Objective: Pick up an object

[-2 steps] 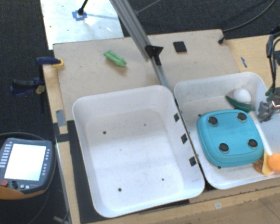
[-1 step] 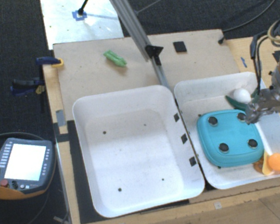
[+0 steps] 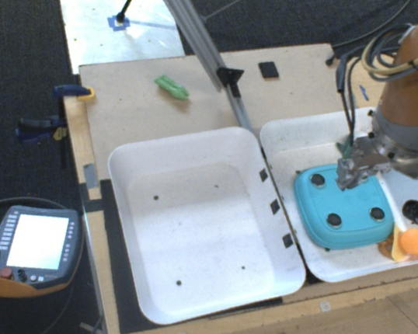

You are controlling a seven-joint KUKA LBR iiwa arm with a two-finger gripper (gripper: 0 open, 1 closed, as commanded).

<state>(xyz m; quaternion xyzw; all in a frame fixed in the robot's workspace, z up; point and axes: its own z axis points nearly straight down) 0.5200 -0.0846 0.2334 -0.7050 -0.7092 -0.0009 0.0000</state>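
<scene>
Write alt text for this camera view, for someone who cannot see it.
A grey and orange robot arm reaches from the right over the right white bin, above a teal lid-like object. An orange ball sits in that bin's near corner.

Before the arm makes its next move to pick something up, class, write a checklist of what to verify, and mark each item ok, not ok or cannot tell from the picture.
1. Tool is over the right bin: ok.
2. An object lies under the tool: ok, the teal block.
3. Tool is centred on the block: not ok, it sits at the block's upper right edge.
4. Fingers open for a grasp: cannot tell.
5. Other objects are within the bin: ok, an orange ball in the lower right corner.
6. Green object is in a bin: not ok, it lies on the bench behind the left bin.
</scene>
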